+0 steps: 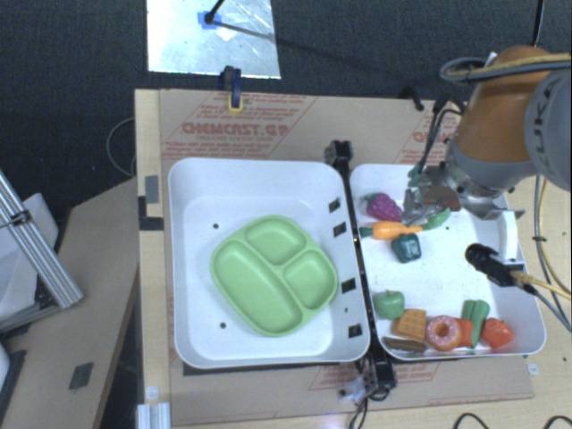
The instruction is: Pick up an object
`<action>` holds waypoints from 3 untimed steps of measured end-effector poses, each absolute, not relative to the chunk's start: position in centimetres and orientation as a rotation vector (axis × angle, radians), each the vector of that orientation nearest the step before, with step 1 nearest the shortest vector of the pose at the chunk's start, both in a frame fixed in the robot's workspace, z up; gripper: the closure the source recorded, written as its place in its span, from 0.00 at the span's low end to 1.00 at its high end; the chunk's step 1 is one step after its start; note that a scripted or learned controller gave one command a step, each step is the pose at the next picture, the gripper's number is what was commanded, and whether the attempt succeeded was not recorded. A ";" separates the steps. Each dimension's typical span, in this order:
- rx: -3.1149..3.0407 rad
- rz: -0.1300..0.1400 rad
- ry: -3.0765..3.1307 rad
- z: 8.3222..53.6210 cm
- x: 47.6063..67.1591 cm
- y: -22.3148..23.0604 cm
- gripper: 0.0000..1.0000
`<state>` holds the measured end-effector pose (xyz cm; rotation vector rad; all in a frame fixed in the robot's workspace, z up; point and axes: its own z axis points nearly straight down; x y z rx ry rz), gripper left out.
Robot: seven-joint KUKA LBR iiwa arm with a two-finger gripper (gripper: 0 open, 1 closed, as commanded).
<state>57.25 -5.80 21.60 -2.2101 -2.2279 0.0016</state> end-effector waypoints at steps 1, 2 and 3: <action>-2.210 -0.002 -2.229 23.0 53.3 -1.8 1.00; -2.209 0.002 -2.227 21.6 48.7 1.8 1.00; -2.219 -0.001 -2.222 21.5 48.8 1.3 1.00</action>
